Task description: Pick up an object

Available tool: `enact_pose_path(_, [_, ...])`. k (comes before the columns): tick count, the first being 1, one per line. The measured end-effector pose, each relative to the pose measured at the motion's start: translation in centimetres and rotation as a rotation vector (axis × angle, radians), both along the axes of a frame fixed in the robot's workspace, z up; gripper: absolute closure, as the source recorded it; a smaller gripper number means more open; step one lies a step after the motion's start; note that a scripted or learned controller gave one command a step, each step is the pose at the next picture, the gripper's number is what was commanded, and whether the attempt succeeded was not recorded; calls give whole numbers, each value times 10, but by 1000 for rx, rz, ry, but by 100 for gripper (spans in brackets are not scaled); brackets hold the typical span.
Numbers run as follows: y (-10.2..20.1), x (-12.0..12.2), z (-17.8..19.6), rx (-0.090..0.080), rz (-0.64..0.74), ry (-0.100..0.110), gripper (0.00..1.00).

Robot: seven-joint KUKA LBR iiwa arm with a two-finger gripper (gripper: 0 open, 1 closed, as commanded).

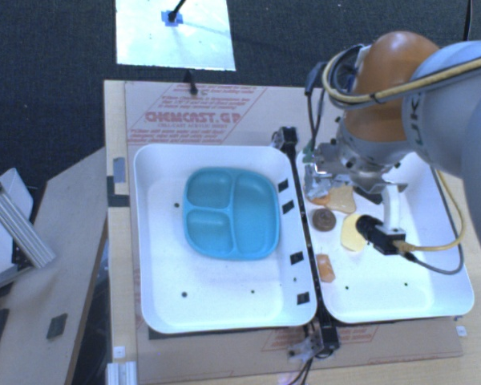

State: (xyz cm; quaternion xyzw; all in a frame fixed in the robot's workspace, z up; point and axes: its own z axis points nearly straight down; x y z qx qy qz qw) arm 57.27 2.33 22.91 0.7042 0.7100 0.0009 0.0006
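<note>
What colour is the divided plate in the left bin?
Light blue; the divided plate shows plainly in the camera view.

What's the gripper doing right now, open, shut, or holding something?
Gripper: low in the right white bin, by small tan food pieces; state cannot be told.

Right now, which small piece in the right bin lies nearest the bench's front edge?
The small orange piece, alone beside the divider; the brown round piece and pale yellow piece sit farther back.

Grey arm (pixel 457 103) — orange band, yellow cable
</note>
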Motion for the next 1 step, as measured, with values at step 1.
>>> enact_pose_path(1, [52, -1, -11, 1, 1, 1, 100])
